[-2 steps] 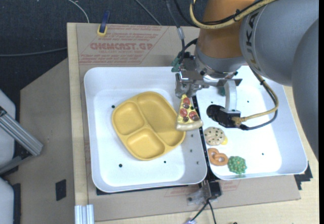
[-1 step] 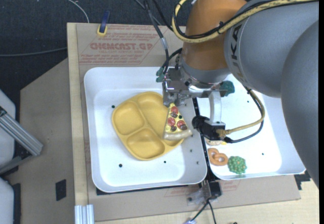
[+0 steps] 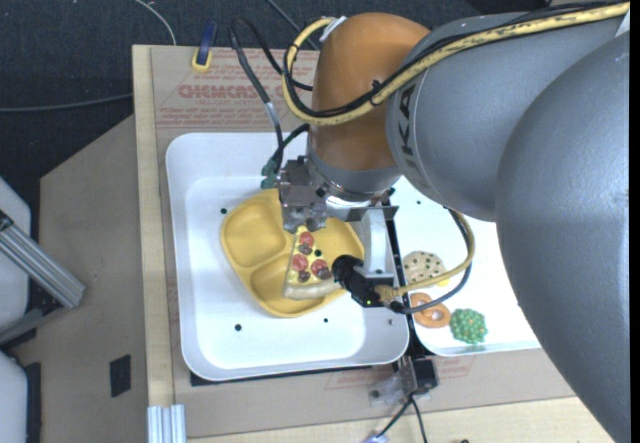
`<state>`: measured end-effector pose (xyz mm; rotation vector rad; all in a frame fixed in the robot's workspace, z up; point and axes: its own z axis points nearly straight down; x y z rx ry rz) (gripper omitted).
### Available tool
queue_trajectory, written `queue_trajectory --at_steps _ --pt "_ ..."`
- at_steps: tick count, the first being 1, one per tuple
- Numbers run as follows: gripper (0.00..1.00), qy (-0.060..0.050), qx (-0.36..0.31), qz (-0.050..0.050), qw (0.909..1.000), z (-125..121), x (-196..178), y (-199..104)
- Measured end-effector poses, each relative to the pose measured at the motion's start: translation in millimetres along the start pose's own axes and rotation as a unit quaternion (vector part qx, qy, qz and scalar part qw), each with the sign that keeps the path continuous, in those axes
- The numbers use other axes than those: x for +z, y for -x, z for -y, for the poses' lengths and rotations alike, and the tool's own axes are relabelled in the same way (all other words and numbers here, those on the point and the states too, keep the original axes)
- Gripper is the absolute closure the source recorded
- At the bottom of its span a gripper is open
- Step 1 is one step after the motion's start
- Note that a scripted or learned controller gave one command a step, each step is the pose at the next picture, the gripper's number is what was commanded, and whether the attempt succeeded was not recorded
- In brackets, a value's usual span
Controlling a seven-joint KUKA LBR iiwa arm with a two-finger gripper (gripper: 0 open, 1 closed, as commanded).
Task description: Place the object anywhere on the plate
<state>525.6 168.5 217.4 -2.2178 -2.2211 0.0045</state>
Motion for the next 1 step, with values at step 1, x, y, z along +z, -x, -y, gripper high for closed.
queue_trajectory --at_steps 1 --pt "0.0 0.001 0.0 0.0 1.0 -0.2 -0.4 0.2"
